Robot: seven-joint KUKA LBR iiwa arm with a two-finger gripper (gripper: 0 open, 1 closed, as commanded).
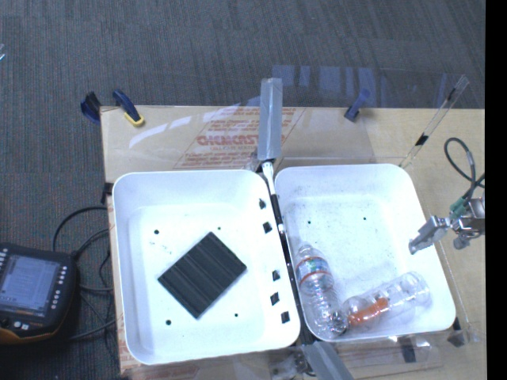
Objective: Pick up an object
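While the left bin (127,212) holds a dark ribbed slab (203,274) lying flat, I see two clear plastic bottles (317,287) near the front of the right bin (356,184), touching at one end. I cannot tell the pincer's state from this view of the worktop (158,137).

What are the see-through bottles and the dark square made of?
Water bottle: probably clear, shiny plastic; you see the bin through it. Bottle lying beside it: likely the same, with something orange inside. Dark square: matte and ribbed, maybe rubber or foam; hard to tell.
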